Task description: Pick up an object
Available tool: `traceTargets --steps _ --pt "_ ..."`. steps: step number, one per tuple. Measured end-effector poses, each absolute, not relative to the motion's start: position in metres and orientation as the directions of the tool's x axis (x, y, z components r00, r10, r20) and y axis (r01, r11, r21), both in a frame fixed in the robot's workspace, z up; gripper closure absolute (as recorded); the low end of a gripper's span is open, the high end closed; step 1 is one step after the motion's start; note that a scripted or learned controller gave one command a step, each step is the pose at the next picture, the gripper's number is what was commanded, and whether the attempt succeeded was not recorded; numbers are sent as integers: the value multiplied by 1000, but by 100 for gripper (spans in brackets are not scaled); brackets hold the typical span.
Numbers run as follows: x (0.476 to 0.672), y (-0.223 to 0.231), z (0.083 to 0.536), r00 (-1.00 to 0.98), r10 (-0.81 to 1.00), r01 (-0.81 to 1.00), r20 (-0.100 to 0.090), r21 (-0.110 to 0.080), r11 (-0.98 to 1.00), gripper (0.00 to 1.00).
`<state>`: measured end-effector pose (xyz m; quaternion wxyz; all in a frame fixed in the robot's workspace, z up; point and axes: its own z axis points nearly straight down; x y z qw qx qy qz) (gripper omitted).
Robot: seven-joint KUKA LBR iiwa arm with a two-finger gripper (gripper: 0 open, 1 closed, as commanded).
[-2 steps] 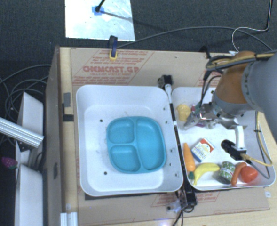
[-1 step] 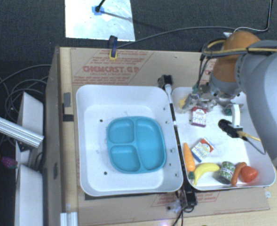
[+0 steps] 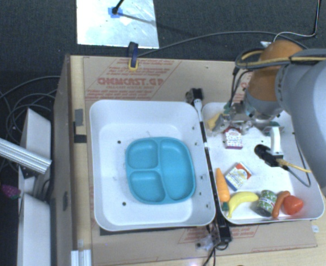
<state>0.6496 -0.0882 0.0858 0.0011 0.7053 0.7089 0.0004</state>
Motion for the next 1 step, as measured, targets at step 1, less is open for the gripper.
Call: traceTargets --steps 1 --pt "650 -89 97 -8 1000 1000 -2 4 8 100"
